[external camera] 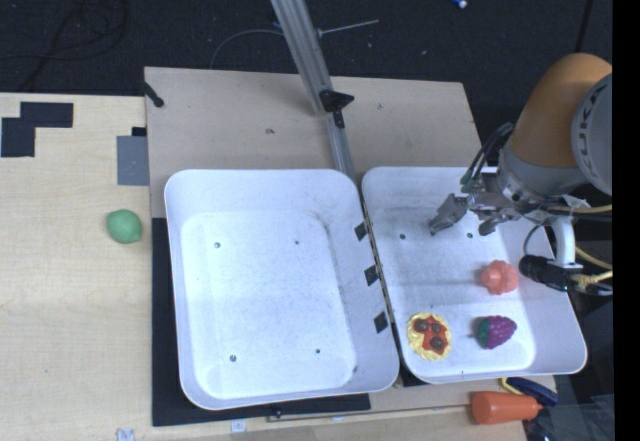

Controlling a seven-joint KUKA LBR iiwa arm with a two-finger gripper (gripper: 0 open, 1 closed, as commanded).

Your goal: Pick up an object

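Observation:
The right bin [400, 191] holds three small items near its front. A salmon-pink lump [498, 276] lies by the right wall. A purple bunch of grapes [494, 331] sits in front of it, and to the left of the grapes is a yellow disc with red spots [429, 336]. My gripper [463, 225] hangs over the bin's middle, behind and left of the pink lump. It is open with nothing between its fingers [441, 222].
The left bin [180, 191] stands beside the right one, joined by black clips [371, 274]. A green ball [125, 226] lies on the bench far left. An orange object [505, 406] lies in front of the right bin. A slanted metal rail [305, 39] rises behind the bins.

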